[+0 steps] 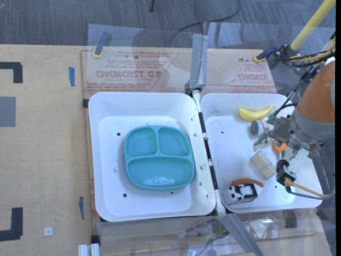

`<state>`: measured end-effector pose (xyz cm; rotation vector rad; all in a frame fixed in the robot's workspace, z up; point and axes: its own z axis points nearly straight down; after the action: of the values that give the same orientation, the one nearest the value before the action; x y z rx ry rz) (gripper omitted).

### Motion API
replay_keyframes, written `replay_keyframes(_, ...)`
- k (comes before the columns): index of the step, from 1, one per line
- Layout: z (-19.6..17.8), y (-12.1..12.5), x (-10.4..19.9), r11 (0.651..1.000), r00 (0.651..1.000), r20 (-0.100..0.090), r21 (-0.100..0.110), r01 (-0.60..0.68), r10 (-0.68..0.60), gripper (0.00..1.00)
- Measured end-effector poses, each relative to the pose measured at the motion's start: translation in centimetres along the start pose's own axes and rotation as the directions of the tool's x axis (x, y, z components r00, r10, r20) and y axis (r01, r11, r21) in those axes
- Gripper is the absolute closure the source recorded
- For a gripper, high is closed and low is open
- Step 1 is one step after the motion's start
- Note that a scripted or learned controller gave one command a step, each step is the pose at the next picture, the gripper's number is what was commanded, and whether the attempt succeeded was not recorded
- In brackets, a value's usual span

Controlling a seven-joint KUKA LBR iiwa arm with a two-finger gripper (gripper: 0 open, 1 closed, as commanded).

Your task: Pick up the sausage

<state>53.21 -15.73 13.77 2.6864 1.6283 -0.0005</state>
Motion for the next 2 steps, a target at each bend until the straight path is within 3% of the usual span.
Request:
replay_keyframes(1, 0.7, 6.0, -2.7, 0.999, 0.999, 0.0, 0.0, 0.041, -0.041, 0.0)
replay_keyframes(2, 0.7, 0.2, 3.6, 1.0, 1.0, 0.0, 0.004, -0.026, 0.026, 0.0)
